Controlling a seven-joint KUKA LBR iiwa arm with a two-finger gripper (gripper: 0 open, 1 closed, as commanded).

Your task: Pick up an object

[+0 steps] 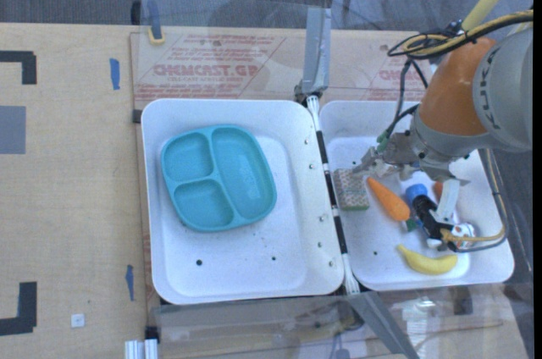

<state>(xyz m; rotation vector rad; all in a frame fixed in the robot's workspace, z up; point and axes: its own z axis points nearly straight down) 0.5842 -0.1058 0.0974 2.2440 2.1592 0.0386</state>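
Starting at the pincer (378, 159): hangs low inside the right bin (369, 251), on the end of the grey and orange arm (461, 99). Hard to tell if open or shut, with the wrist in the way. Nothing seen in its grip.

Just below the pincer in the view, a bit to the left: a small green sponge (351, 190), flat by the bin's wall. Just below, a bit to the right: an orange carrot (388, 198), about as close. Lies slanted, one end up near the pincer, the other end down and off to the right.

Past the carrot: something blue (417, 195), maybe a cap or a small cup. Farther still, by the front rim: a yellow banana (428, 261). Far off to the left, in the other bin (229, 274): a blue plate (218, 178) with three parts.

Best bet for the pick: the carrot. Calls for a short drop and a grip across the slant, not along it. Only one arm here, so no choice to make there.
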